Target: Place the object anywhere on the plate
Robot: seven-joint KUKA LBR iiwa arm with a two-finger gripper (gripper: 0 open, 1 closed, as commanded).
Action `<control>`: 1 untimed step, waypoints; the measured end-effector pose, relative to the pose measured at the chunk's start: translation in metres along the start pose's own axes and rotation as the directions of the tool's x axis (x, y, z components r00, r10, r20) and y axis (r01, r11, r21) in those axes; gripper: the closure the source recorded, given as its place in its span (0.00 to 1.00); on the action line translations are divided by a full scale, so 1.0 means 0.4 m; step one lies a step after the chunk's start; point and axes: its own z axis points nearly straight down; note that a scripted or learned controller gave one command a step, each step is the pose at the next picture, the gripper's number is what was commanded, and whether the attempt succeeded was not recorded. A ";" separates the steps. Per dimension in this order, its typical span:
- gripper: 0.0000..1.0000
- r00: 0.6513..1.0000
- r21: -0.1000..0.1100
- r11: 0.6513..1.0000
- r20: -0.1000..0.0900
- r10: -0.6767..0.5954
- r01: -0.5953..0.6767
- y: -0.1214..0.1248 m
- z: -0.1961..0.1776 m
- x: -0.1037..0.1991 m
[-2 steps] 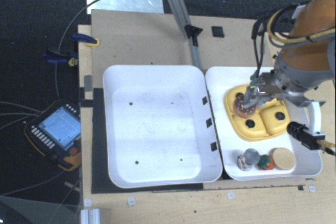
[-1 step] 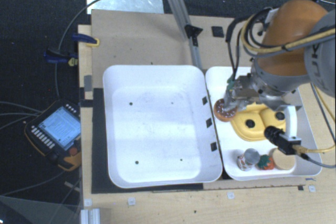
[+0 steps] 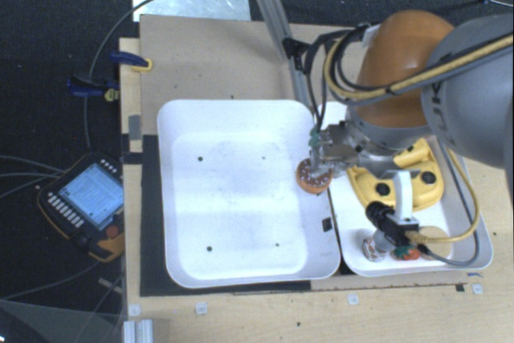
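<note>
— Brown and round, what is being shown at the seam between the two bins?

— A small doughnut-like object (image 3: 313, 177) is being seen from the overhead camera, sitting at the right edge of the left bin (image 3: 233, 193), just under the gripper (image 3: 321, 159). It is being touched or nearly touched by the fingertips; whether it is being clamped cannot be told, as the finger gap is being hidden by the wrist.

— And the right bin?

— The right bin (image 3: 466, 241) is being largely covered by the grey arm (image 3: 450, 68) and its orange band. A yellow plate (image 3: 430, 181) is being glimpsed beneath, with small items (image 3: 389, 247) lying near the front wall. A teach pendant (image 3: 84, 205) is being left beside the bench.
</note>
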 end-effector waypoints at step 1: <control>1.00 1.000 0.001 1.000 0.000 -0.001 0.001 -0.003 0.046 0.136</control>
